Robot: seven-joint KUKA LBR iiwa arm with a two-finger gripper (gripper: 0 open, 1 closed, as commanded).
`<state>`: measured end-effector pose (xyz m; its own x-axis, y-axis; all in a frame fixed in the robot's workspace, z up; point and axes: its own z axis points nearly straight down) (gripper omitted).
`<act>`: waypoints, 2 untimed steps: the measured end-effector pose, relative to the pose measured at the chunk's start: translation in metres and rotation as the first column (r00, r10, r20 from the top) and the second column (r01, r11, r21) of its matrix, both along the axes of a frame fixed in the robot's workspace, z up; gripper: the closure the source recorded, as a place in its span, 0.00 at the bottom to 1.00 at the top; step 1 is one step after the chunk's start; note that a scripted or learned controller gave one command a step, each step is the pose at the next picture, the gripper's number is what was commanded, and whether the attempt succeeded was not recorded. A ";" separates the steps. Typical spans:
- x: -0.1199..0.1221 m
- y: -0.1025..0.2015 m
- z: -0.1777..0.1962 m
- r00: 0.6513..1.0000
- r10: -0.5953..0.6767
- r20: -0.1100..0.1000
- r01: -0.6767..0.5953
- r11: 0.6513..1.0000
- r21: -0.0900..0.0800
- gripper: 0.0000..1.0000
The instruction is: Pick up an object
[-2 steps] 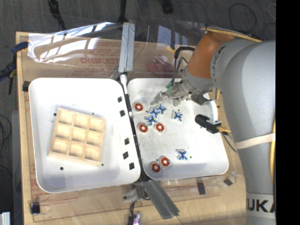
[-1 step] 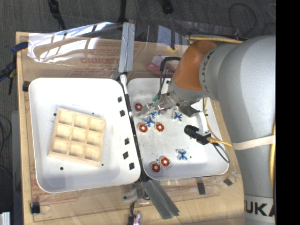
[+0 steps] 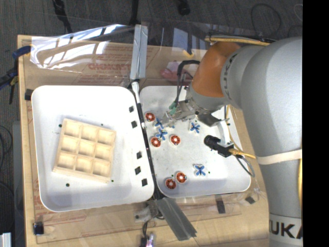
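Note:
The right bin (image 3: 234,181) holds several small red-and-white rings, among them one (image 3: 149,117) near its far left, one (image 3: 176,140) in the middle and one (image 3: 180,177) near the front. Blue jack-shaped pieces lie among them, such as one (image 3: 161,134) left of centre, one (image 3: 195,127) under the wrist and one (image 3: 199,170) toward the front. My gripper (image 3: 175,112) hangs low over the far part of this bin, just above and right of the left blue pieces. The arm's bulk hides the bin's far right corner.
The left bin (image 3: 41,102) carries a pale wooden tray (image 3: 84,149) with a three-by-three grid of pockets. A row of small black clips (image 3: 139,153) runs along the divider between the bins. Clear plastic sheeting (image 3: 82,45) lies behind the bins.

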<state>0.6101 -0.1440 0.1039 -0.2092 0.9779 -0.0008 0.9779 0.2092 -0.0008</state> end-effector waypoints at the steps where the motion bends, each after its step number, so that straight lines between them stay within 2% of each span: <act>1: 0.000 0.000 0.000 1.000 0.000 0.000 0.000 1.000 0.000 0.00; 2: 0.000 0.001 0.010 1.000 0.004 -0.001 -0.004 1.000 0.000 1.00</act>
